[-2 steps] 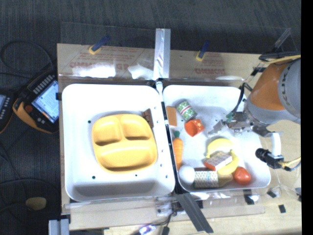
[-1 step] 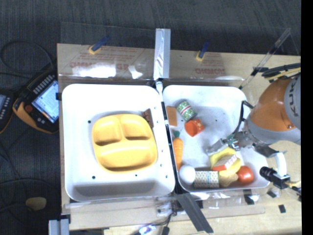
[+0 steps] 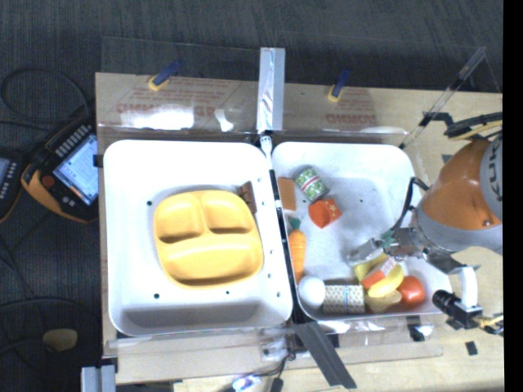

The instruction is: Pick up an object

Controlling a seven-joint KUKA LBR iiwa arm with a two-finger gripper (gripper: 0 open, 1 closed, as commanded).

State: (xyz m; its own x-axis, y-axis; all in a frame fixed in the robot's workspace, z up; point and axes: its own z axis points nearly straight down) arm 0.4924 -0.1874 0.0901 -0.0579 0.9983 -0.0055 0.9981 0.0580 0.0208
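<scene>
The arm (image 3: 466, 198) leans in over the right bin (image 3: 359, 158), its orange band sitting above the bin's outer wall. The gripper (image 3: 377, 250) hangs low over the near end of that bin, right above a heap of small things. Whether its grip is apart or together, I cannot tell; metal parts and toys blur into one another there, and nothing shows plainly between its tips.

Just under and on the near side of the gripper lies a yellow banana (image 3: 386, 282), with a small orange-red piece (image 3: 373, 279) against it. A red tomato (image 3: 411, 291) sits on the arm's side of that pile, touching the banana. On the other side of the pile lies a can on its side (image 3: 343, 297), and past the can a white egg (image 3: 310, 289) rests in the bin's near corner.

Farther from the gripper, toward the divider between the bins, an orange carrot (image 3: 297, 253) lies along the wall. Beyond the gripper, toward the far end of the bin, a red block (image 3: 324, 212) stands by itself, and a green and white can (image 3: 310, 183) lies tilted just past it, beside a brown box (image 3: 286, 193) by the divider.

Well away from the gripper, the left bin (image 3: 131, 219) holds a yellow divided tray (image 3: 208, 237), lying flat in the middle.
</scene>
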